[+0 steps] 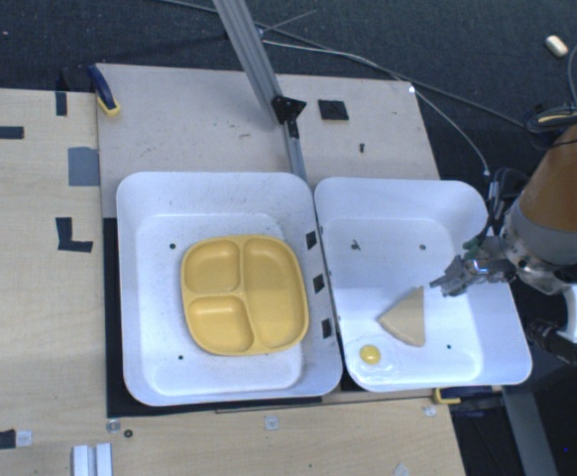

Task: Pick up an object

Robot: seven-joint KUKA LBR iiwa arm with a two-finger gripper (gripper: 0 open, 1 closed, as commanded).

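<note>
In the right bin (398, 201) a pale tan wedge (405, 318) lies near the front, and a small round yellow piece (370, 355) sits at the front left of that bin. My gripper (451, 281) hangs over the bin's right side, just right of and above the wedge's upper tip. Nothing shows between its fingers. A yellow divided plate (243, 294) rests in the left bin (150, 206).
A grey pole (247, 38) slants down from the top to a black clamp (288, 108) behind the bins. A blue and yellow clip (104, 89) sits at the bench's back left. Cables (437, 107) run across the dark floor behind the right bin.
</note>
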